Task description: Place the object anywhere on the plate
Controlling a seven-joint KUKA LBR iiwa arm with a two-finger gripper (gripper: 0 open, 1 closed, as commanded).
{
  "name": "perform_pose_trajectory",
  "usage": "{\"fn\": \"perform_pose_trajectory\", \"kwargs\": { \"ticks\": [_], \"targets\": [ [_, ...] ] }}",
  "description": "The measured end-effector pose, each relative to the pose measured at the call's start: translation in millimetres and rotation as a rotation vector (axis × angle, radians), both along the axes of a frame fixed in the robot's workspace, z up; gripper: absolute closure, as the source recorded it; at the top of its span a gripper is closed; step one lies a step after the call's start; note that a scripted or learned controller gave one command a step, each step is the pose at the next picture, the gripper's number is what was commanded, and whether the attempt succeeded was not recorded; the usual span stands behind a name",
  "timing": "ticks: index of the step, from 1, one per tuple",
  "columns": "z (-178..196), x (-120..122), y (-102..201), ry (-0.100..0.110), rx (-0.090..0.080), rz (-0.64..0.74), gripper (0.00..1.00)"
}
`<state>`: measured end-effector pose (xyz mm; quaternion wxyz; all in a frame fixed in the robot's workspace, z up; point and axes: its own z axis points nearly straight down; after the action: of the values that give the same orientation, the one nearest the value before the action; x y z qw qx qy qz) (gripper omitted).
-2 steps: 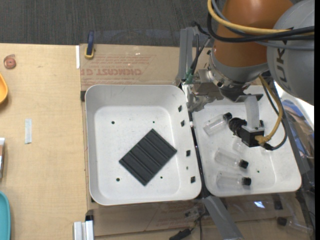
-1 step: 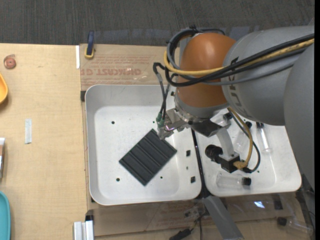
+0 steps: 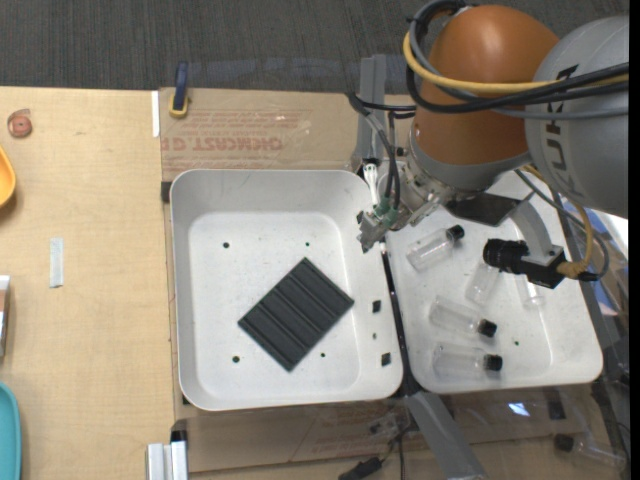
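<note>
Gripper (image 3: pixel 378 220): hangs over the seam between the two bins, at the left bin's upper right corner; whether it is wide, narrow or holding anything cannot be told. Arm (image 3: pixel 480 88): grey with orange band, entering from the right above the right bin (image 3: pixel 585 353). Clear vials with black caps (image 3: pixel 435 246): several, lying in the right bin, the nearest just right of the gripper. Ribbed dark plate (image 3: pixel 296 312): flat in the left bin (image 3: pixel 200 268), lower left of the gripper, well apart.

Robot lab: bench (image 3: pixel 90 218), white bins (image 3: pixel 200 193).
</note>
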<state>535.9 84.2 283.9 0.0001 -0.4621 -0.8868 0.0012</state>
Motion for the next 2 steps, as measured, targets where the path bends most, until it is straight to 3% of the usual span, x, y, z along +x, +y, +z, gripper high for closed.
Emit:
{"fn": "perform_pose_trajectory", "kwargs": {
  "ticks": [1, 2],
  "targets": [
    [0, 0, 0, 0.0, 0.0, 0.0, 0.0],
    [-10, 97, 46, 0.0, -0.002, -0.384, 0.0]
  ]
}}
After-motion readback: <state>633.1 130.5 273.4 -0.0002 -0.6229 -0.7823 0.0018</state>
